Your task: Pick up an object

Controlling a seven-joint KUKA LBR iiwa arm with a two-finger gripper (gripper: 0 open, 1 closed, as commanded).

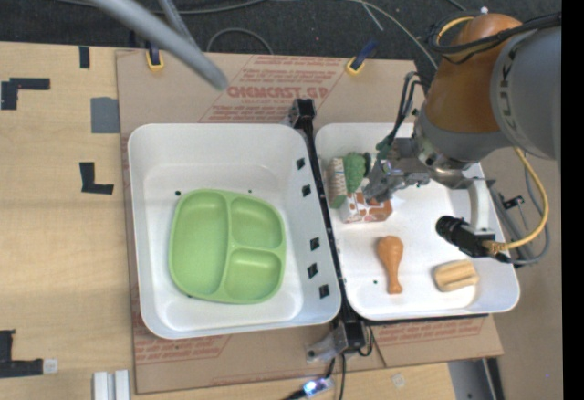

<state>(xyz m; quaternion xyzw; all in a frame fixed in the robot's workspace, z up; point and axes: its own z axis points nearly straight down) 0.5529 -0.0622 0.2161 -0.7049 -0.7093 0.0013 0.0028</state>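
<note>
Nearest the lens, item one: right bin point(493, 298), sitting at the lower right of the counter point(55, 206), holding four loose pieces.

- Toy drumstick point(391, 263), tan, lying near the bin's front, well apart from the arm's tool.
- Bread-like tan block point(454, 276), lying just beside the drumstick toward the right rim.
- Green leafy toy point(353, 169), resting near the divider side of the bin.
- Small orange-and-white carton point(367, 206), lying just below the green toy.

Item two: left bin point(146, 161), carrying a green divided plate point(226, 246) and nothing else that can be made out.

Item three: gripper point(383, 177), hanging over the right bin close above the green toy and the carton; the jaws are crowded by dark hardware, so whether they are parted or closed, and whether they are touching anything, cannot be told.

Progress note: every piece appears to be lying on the bin floor, so the pick is judged not yet done. Closing on a piece and lifting it are remaining.
</note>
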